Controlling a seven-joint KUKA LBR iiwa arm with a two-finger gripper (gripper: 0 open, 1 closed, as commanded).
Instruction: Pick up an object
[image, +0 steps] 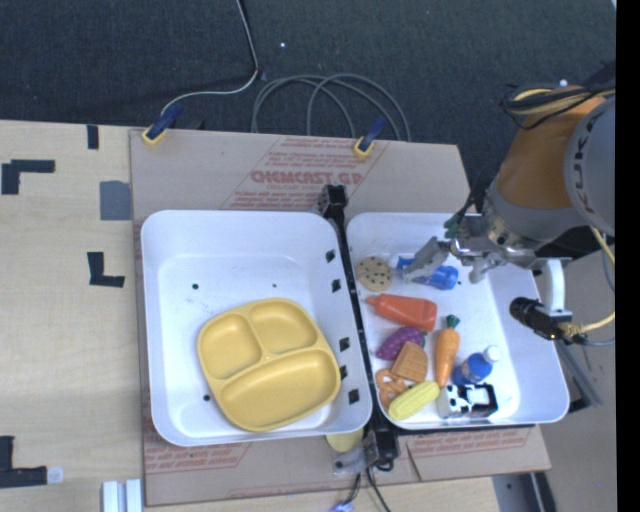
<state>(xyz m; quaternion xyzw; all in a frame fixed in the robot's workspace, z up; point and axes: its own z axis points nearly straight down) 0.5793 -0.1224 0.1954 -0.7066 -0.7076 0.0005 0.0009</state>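
The right bin (520, 330) holds several toy foods. A small blue object (432, 272) lies near the bin's back, and my gripper (450, 264) hangs right over it. The gripper is open, one grey finger (430, 254) slanting over the blue object's left part and the other finger (474, 264) to its right. Nothing is lifted between them. In front lie a round cookie (375, 271), a red-orange sausage shape (402, 309), purple grapes (397, 342), a carrot (446, 350), a yellow corn cob (412, 401), a blue bottle (477, 367) and a black-and-white toy (470, 400).
The left bin (180, 250) contains a yellow divided plate (268, 362). A black divider (348, 300) joins the two bins. My arm's orange band (540, 160) and grey wrist reach in above the right bin's far right corner. Cables (330, 100) loop behind the bench.
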